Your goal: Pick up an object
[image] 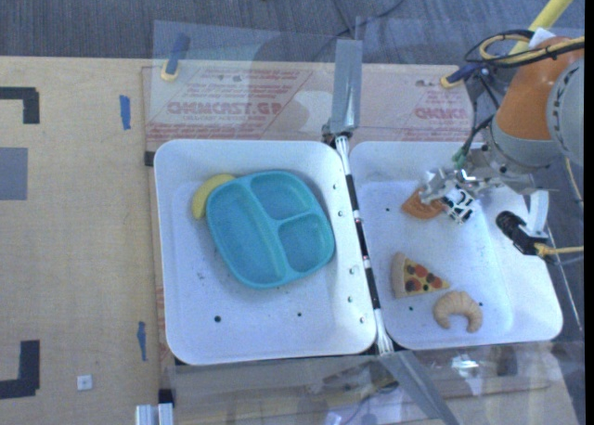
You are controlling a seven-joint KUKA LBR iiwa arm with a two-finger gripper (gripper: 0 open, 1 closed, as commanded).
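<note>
In the right bin (520, 316), my gripper (446, 194) hangs low at the upper middle, reaching in from the right. It looks open, with its metal fingers (433, 181) spread apart. An orange wedge-shaped piece (420, 207) lies just left of the fingertips, partly under them and touching or nearly touching, not between them. A toy pizza slice (417, 277) lies lower in the same bin. A tan croissant (460, 310) sits near the bin's front.
The left bin (186, 321) holds a blue divided plate (270, 227) with a yellow banana (206, 193) tucked under its upper left edge. A metal divider (357, 228) separates the bins. Cables and a black connector (518, 231) trail at the arm's right.
</note>
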